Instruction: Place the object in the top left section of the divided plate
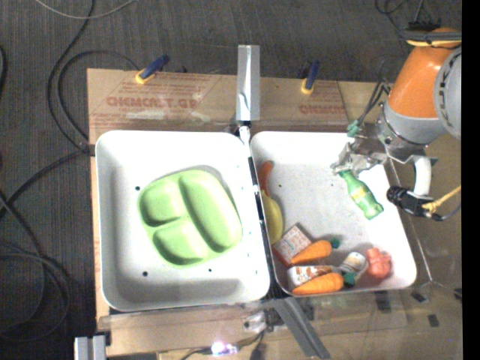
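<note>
A green divided plate (191, 216) lies in the left bin (112, 163), with two small sections on its left and one long section on its right. My gripper (351, 163) is over the upper right part of the right bin (315, 152). It is shut on the neck of a green bottle (364, 196), which slants down and to the right from the fingertips.
The right bin also holds two carrots (311, 252) (322, 282), a banana (273, 217), an orange-red item (266, 175) by the divider wall, a small packet (294, 238) and a red-orange toy (379, 263). A metal post (247, 81) stands behind the bins.
</note>
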`<state>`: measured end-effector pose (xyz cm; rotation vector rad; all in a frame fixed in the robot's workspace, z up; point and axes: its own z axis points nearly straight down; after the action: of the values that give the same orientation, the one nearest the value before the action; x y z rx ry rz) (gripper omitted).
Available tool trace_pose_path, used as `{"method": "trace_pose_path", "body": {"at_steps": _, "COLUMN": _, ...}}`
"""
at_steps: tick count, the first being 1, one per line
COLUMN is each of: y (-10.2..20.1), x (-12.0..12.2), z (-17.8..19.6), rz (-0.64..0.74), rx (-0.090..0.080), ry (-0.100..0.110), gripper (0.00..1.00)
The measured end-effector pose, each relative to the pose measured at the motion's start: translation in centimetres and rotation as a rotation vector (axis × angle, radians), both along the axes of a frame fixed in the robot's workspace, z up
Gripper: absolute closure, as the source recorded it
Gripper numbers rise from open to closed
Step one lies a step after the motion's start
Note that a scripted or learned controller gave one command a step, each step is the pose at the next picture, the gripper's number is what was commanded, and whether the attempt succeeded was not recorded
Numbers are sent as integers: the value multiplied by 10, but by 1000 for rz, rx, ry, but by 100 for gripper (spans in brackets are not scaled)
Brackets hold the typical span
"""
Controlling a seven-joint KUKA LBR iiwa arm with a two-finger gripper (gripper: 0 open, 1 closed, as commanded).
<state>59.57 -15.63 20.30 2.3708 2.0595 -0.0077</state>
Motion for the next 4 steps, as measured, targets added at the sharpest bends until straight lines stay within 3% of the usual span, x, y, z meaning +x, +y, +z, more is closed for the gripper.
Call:
{"method": "trace_pose_path", "body": {"at_steps": 1, "y": 59, "x": -76, "z": 28, "rz": -6, "rx": 3, "ry": 1, "gripper": 100}}
{"method": "trace_pose_path", "body": {"at_steps": 2, "y": 125, "x": -107, "z": -19, "rz": -131, "rx": 4, "ry": 3, "gripper": 100}}
{"method": "trace_pose_path", "body": {"at_steps": 3, "y": 92, "x": -103, "z": 9, "rz": 158, "rx": 3, "ry": 1, "gripper": 100}}
{"method": "trace_pose_path", "body": {"at_steps": 4, "y": 94, "x": -102, "z": 17, "rz": 160, "rx": 5, "ry": 3, "gripper": 100}}
